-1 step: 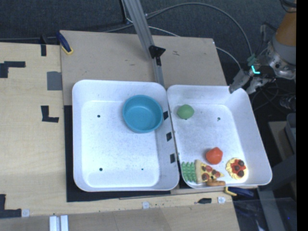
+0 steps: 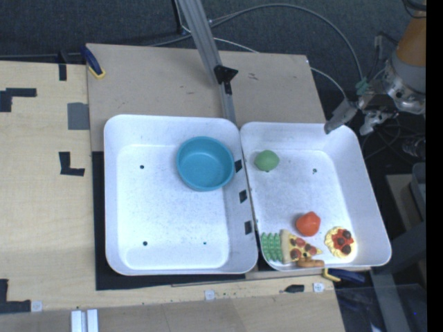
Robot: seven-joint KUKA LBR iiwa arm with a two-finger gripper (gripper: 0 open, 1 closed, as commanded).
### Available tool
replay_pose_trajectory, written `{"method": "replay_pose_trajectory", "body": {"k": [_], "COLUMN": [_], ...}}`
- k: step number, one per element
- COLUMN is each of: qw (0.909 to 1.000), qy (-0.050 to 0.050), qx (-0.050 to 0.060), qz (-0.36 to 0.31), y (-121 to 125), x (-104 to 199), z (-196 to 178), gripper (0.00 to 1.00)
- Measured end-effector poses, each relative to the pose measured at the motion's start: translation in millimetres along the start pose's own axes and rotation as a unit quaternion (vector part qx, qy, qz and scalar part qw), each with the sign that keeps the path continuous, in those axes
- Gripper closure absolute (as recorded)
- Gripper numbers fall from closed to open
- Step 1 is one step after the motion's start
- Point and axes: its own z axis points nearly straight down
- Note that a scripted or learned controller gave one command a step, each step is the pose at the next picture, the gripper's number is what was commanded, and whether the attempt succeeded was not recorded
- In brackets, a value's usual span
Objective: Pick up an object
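The right bin (image 2: 346, 185) holds a green ball (image 2: 266, 160) near its far left corner. A red ball (image 2: 308, 223) sits toward the near edge. Beside the red ball lie a yellow round piece with red dots (image 2: 340, 241) and a flat pizza-like toy with a green end (image 2: 291, 248). A blue bowl (image 2: 205, 162) stands upright in the left bin (image 2: 138, 213). My gripper (image 2: 354, 121) hovers over the right bin's far right corner, open, with nothing between its fingers (image 2: 337, 119). It is well apart from every object.
A grey metal pole (image 2: 208, 40) slants from the top down to the gap between the bins. Cables (image 2: 297, 12) loop behind the right bin. A blue and yellow clamp (image 2: 95, 66) sits at the board's far left corner.
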Motion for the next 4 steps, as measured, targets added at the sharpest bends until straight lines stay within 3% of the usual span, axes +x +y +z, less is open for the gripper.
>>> {"method": "replay_pose_trajectory", "body": {"k": [3, 4], "qw": [1.0, 1.0], "qy": [0.001, 0.0], "qx": [0.003, 0.0], "qz": [0.0, -0.001], "y": [12, 13], "x": [1, 0], "z": [180, 166], "gripper": [0.0, 1.0]}}
